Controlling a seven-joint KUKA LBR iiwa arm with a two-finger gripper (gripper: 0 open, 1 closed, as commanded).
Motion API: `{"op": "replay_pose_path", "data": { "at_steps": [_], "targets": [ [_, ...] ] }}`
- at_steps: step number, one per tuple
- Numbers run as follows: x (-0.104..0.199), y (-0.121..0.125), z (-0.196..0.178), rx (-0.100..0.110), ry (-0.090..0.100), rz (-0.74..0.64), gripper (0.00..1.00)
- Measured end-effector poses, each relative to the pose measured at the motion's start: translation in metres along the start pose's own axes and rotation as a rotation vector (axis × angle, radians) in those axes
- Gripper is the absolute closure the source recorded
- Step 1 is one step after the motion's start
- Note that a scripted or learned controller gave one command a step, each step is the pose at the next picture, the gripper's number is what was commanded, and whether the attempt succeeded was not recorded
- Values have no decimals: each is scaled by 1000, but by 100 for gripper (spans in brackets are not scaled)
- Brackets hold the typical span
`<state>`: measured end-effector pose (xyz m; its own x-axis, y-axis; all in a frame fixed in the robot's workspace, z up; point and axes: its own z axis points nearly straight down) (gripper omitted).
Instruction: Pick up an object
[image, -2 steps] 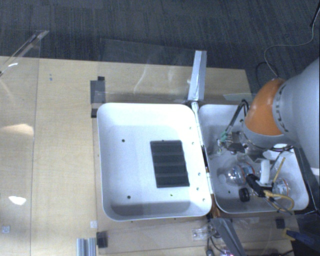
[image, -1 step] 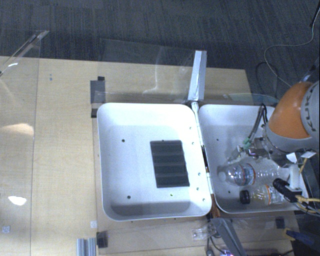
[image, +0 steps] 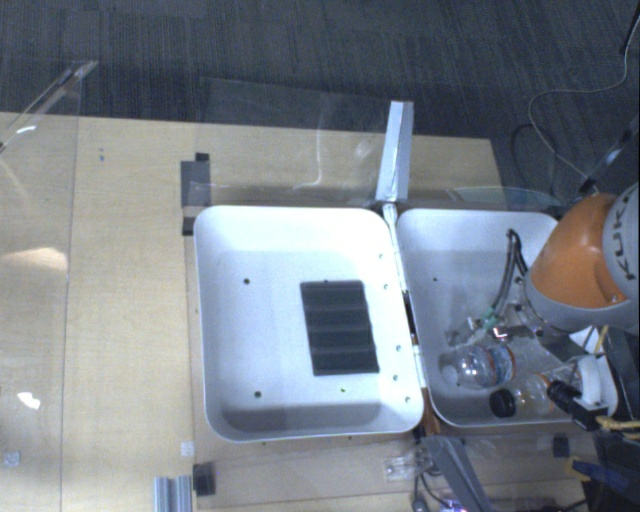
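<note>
On the wooden bench (image: 110, 300), the right bin (image: 440, 250) holds a clear bottle (image: 480, 368) lying crosswise, just below-left of the gripper (image: 510, 318).

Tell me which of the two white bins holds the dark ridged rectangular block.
The left shallow white bin; the dark ridged rectangular block lies in its middle, away from the arm.

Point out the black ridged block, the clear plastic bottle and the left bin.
black ridged block (image: 340, 327), camera view, centre of its top face.
clear plastic bottle (image: 478, 367), camera view, middle of its body.
left bin (image: 240, 250), camera view, bare floor.
</note>
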<state>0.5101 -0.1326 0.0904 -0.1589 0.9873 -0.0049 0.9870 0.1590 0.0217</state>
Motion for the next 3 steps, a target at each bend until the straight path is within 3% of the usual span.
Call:
{"op": "replay_pose_path", "data": {
  "at_steps": [1,2,3],
  "targets": [
    [0,3,-12,-8,-1,0,100],
    [0,3,-12,-8,-1,0,0],
    [12,52,-85,15,4,-46,0]
  ]
}}
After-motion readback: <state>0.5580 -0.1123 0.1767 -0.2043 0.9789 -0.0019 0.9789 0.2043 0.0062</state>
